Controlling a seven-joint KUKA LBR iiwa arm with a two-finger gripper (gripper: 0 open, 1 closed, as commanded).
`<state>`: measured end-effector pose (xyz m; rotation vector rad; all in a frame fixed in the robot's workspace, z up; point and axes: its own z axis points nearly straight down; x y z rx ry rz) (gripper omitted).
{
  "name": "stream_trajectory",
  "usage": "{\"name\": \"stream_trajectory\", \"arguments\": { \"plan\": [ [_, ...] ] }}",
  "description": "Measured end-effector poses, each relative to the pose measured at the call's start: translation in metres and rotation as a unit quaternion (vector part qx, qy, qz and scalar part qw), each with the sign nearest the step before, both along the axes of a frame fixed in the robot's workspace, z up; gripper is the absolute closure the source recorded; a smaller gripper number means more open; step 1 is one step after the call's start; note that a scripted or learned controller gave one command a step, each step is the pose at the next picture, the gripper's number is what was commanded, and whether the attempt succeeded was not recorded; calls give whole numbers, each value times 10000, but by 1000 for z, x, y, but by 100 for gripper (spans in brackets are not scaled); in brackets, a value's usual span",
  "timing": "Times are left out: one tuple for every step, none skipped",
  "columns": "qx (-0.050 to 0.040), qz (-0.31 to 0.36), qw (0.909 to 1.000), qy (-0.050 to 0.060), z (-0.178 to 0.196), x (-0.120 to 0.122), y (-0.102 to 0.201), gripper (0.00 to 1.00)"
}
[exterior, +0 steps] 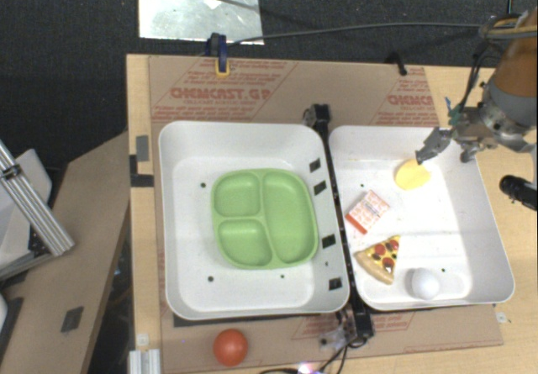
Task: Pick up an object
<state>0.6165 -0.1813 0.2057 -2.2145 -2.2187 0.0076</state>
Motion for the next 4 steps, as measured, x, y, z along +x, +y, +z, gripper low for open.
{"name": "stream_trajectory", "arguments": {
  "plan": [
    [-10, 11, 10000, -51, 6, 3, 0, 0],
    [-5, -2, 10000, -27, -55, -3, -2, 0],
    [-4, 18, 10000, -35, -107, 0, 9, 0],
    [-9, 17, 10000, -46, -121, 1, 9, 0]
  ]
}}
